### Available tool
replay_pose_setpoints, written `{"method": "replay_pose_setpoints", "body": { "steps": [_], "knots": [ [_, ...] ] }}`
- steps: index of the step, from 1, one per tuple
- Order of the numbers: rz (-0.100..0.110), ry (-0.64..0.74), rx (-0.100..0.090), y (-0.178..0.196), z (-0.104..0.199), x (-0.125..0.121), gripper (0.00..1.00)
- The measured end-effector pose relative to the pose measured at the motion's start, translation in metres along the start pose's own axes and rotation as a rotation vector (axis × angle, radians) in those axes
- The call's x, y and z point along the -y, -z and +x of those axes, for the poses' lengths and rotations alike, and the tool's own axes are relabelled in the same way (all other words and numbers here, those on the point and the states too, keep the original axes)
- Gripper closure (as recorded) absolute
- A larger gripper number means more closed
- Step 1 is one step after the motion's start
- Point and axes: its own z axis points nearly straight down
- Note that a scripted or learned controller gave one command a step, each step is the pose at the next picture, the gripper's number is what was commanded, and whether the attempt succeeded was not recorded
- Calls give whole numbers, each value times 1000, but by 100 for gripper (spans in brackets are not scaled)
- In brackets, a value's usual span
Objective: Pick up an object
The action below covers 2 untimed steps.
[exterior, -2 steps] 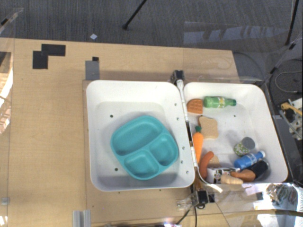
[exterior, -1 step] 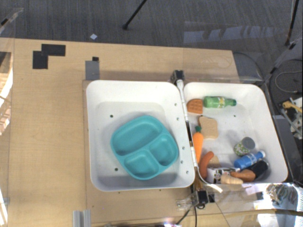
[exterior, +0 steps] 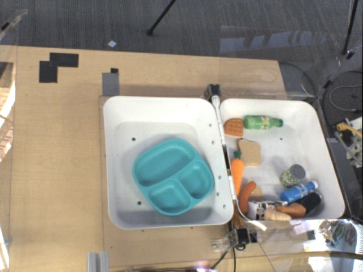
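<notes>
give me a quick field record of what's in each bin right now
left bin: teal divided plate
right bin: green bottle, toast slice, carrot, sausage, blue bottle, grey-green can
crowded spot: near right corner, items touching
bottle pose: green bottle lying on its side by the far wall

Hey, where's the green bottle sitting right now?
The green bottle lies on its side near the far edge of the right bin, just right of the orange waffle-like piece and above the bread slice.
</notes>
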Motion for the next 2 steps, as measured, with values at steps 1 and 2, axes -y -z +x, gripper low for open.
{"method": "replay_pose_setpoints", "body": {
  "steps": [1,2],
  "knots": [
    [-1,3,1,1,0,0,100],
    [-1,4,1,11,0,0,100]
  ]
}}
